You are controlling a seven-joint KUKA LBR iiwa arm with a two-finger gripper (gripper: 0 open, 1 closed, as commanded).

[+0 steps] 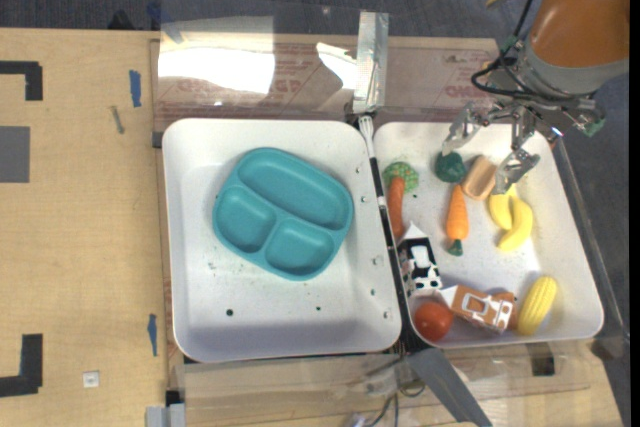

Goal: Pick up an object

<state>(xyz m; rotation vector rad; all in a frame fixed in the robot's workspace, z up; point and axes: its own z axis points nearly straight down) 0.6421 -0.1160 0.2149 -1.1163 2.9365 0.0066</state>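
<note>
Claw spread wide, holding nothing, poised over right bin. Directly beneath: tan bread-like toy. Just left: green toy. Lower right: bananas. Below: orange carrot.

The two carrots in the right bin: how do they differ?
The carrot by the divider is longer, thinner and redder, with a leafy green top; the shorter carrot is plump, bright orange, with a dark green top. The first lies against the right bin's left wall; the second lies mid-bin beside the bananas. Both point green end up-frame.
</note>
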